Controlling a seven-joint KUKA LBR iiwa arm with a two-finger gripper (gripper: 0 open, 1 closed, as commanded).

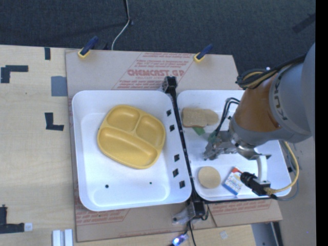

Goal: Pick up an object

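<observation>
**Gripper low in the right bin, among the small objects**

Over the right bin (pixel 287 160) is where I have the arm (pixel 271 106) now: it comes in from the right edge of my view, the orange band (pixel 253 109) above the wrist sits over the bin's middle, and the gripper (pixel 212 150) points down and to the left, close to the bin floor. From this high, slanted camera the fingers are dark and small against the wrist hardware, so I cannot tell whether they are spread or closed, and I see nothing that I could call held.

Just up and left of the gripper lies a small green piece (pixel 199 130), near the tips; I can't say if they touch it. Beyond that, further up, a tan, bread-like slab (pixel 199 117) rests against the bin's left wall. Below the gripper, toward the near rim, sits a round tan disc (pixel 209 177), clearly apart from the tips. To the right of that disc, under the wrist, there is a small box (pixel 233 182) with blue, white and red on it, lying tilted by the bin's near edge.

Well to the left of the gripper, across the black divider (pixel 177 137) between the two bins, the left bin (pixel 84 152) holds a yellow compartment plate (pixel 131 136), lying flat and turned at an angle.

Both bins stand on a cardboard sheet (pixel 148 70) with red printing, clamped at its far edge.
</observation>
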